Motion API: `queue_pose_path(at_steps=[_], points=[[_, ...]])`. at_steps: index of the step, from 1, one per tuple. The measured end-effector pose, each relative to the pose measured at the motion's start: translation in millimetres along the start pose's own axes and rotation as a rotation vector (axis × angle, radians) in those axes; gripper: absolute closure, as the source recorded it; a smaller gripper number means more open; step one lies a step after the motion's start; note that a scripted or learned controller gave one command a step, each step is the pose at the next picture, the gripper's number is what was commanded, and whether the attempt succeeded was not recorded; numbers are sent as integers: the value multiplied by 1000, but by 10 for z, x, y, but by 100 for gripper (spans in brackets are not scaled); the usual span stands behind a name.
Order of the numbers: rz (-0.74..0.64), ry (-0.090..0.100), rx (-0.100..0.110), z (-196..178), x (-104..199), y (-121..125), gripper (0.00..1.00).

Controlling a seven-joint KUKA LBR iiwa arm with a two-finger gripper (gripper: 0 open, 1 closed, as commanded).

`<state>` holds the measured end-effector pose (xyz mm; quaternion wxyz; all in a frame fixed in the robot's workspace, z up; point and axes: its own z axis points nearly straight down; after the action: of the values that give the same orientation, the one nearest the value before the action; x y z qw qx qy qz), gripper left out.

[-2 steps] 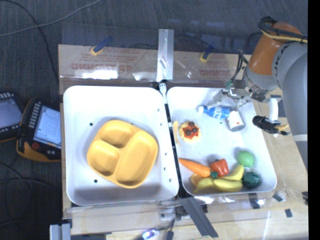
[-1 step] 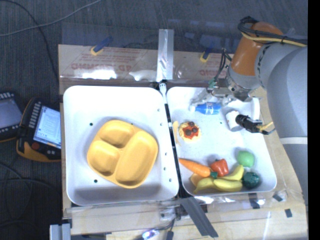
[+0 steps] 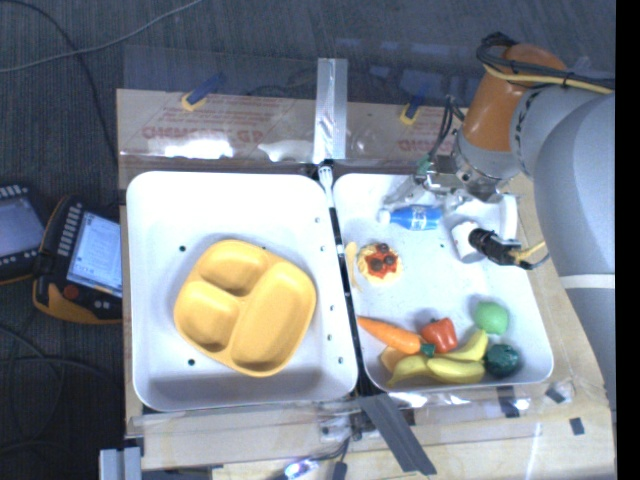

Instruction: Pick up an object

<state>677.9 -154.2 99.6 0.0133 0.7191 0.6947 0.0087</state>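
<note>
At the near edge of the right bin (image 3: pixel 540 313), a cluster of toy food is seen: two yellow bananas (image 3: pixel 440 368) lie along the near wall, with a dark green vegetable (image 3: pixel 503 359) at their right end, touching them. Just behind the bananas a red pepper (image 3: pixel 440 332) is found, and to its left an orange carrot (image 3: pixel 388 334) lies at a slant, its tip pointing toward the divider between the bins. A light green round fruit (image 3: pixel 491 317) sits just beyond the dark green one.

Farther in, near the divider, a small pale yellow piece with red and dark toppings (image 3: pixel 379 262) lies flat on the bin floor, apart from the cluster.

Farther still, toward the far wall of the right bin, a small bottle with a blue label (image 3: pixel 413 217) lies on its side, its length running roughly left to right. The gripper (image 3: pixel 447 190) is placed just beyond and to the right of this bottle, very near it; whether contact is made cannot be told, and the bottle is seen resting on the bin floor rather than lifted. Whether the gripper is apart or together cannot be told from this view.

In the left bin (image 3: pixel 160 218), a yellow divided tray (image 3: pixel 246 306) lies near the middle, slightly tilted.
</note>
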Motion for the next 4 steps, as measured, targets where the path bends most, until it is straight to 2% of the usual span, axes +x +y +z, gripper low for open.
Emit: queue_pose_path(at_steps=[1,2,3,4], points=[[-133,-1,25,122,61,-75,0],[-134,0,24,40,72,-60,100],[-134,0,25,41,72,-61,0],[-55,6,19,109,70,-218,0]])
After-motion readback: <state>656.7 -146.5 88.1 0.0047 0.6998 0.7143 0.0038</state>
